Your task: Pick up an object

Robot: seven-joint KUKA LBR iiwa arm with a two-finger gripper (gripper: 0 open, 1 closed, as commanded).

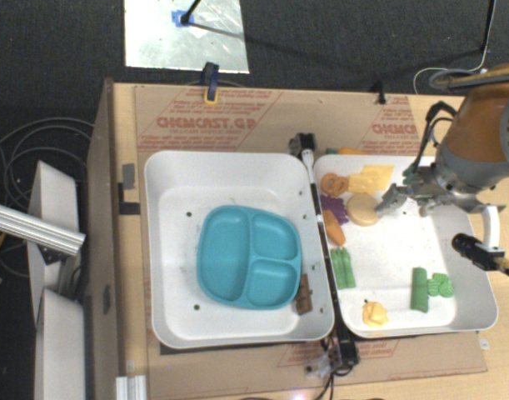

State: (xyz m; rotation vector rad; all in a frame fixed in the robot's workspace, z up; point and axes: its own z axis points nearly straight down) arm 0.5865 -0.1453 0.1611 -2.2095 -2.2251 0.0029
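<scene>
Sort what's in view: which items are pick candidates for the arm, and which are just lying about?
Job in hand:
gripper, over the right bin
tan round piece beside it
yellow wedge
orange ring
green blocks
small yellow toy

Lying about:
blue divided plate in the left bin
blue clamp

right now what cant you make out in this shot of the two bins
- Tool, camera view: too small and blurred against the right bin to tell how its fingers stand or whether it touches the tan round piece.
- Arm: cut off by the right edge.
- Brown item by the blue plate: too small to identify.
- Purple piece: partly hidden under the neighbouring toy food.
</scene>
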